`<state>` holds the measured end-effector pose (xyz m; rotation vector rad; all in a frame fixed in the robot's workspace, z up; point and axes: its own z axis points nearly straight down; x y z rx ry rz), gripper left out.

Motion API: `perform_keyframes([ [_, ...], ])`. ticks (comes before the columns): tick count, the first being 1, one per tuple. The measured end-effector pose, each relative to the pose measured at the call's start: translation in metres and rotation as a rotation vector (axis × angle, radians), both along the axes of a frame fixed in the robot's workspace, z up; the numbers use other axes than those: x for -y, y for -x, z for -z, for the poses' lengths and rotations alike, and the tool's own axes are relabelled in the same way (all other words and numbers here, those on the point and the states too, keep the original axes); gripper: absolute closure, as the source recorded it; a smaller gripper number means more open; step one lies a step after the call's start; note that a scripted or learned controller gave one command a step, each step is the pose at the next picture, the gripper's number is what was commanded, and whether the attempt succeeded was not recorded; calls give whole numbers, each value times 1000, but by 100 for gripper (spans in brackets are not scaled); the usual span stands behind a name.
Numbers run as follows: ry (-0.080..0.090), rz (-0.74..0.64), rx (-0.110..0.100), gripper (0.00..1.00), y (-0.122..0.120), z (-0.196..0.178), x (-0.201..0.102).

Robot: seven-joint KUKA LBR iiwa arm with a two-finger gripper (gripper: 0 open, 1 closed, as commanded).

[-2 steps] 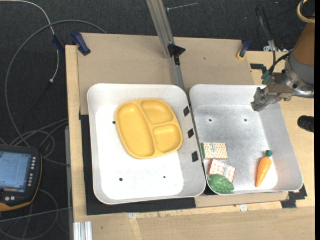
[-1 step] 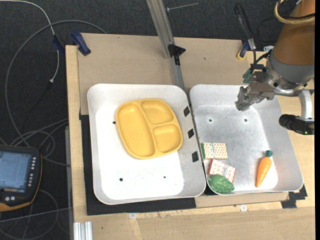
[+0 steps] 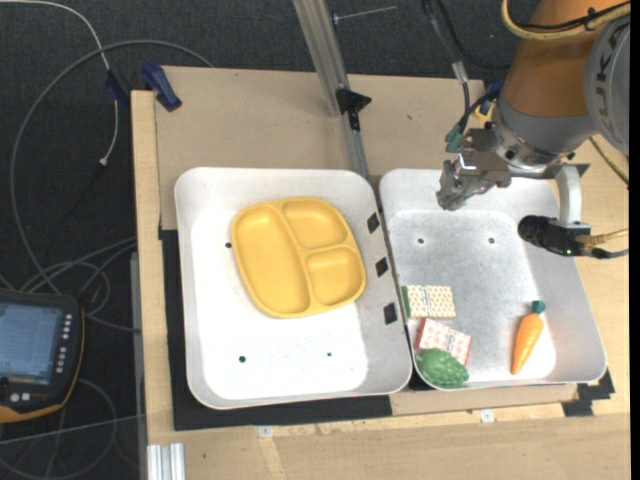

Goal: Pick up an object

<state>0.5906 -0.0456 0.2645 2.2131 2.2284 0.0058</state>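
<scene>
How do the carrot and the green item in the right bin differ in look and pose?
The carrot is orange with a small green top, long and tapered; the green item is rounded and lumpy. The carrot lies apart from the other things near the bin's right side; the green item sits in the near left corner, touching a red-and-white packet. Both lie in the right bin, far from the gripper.

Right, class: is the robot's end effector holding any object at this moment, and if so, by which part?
Nothing is held. The end effector hangs over the far edge of the right white bin, well away from the orange toy carrot.
</scene>
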Motion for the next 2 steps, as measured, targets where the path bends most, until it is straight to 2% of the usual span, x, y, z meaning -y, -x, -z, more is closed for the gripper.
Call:
perform_keyframes([
  [2, -1, 0, -2, 100, -30, 24, -113],
])
